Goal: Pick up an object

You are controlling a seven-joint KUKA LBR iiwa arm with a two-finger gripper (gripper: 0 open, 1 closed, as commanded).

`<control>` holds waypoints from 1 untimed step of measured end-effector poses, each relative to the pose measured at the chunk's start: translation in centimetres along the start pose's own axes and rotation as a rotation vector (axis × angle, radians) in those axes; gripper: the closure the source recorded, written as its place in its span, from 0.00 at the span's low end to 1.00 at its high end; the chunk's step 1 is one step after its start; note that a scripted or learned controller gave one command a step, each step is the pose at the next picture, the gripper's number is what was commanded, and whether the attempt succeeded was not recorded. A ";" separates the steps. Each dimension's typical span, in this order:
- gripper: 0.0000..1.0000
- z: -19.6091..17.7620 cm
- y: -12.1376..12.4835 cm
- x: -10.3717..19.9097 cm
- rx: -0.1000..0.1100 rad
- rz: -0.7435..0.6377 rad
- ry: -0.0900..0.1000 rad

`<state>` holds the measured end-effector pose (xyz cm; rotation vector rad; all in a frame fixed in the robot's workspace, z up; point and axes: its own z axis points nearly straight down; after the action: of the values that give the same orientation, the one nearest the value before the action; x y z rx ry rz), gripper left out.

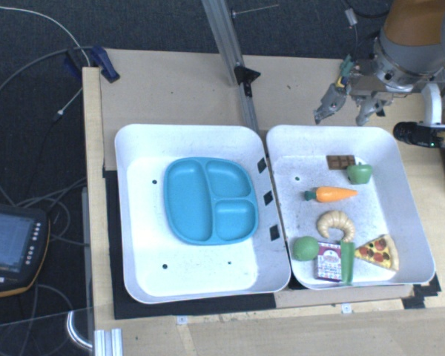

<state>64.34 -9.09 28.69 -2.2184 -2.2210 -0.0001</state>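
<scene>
Gripper [348,111] hanging spread and unladen at upper right, above the right bin [408,191]; chocolate bar [340,162] lying nearest, just below it in frame.

- A robotics lab is suggested: a plywood bench [170,87] is seen on dark carpet, loose cables [30,28] trailing upper left.
- A teach pendant [11,247] is spotted at the left edge.
- An aluminium post [226,43] is mounted top centre.
</scene>
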 end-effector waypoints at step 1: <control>0.00 0.0 0.0 0.0 0.000 0.000 0.000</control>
<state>64.34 -9.09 28.69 -2.2182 -2.2216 0.0005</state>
